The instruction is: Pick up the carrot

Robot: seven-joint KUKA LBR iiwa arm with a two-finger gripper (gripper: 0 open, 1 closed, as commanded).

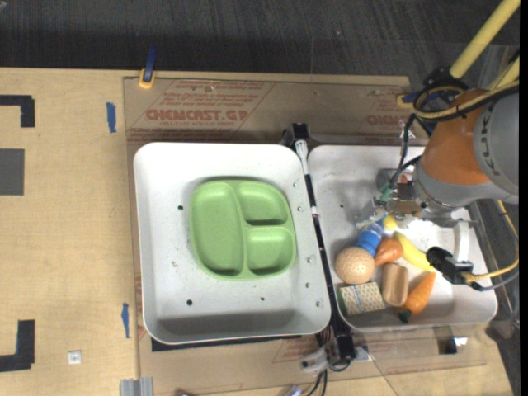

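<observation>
Carrot (419, 292) lies in the right bin (346, 167), front-right corner. Can't tell how wide my end effector (386, 205) is; I'd close across the carrot's middle.

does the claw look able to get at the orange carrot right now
Probably yes: the orange tapered carrot lies uncovered near the front wall of the right white bin, though a brown cylinder close beside it may crowd the claw.

Soft, even light from overhead, fairly bright. The wide white bin (157, 221) glows pale without hard glare, a thin shadow under its near rim. The floor (247, 23) past the bench (66, 221) sits dark. Everything looks slightly soft.
</observation>
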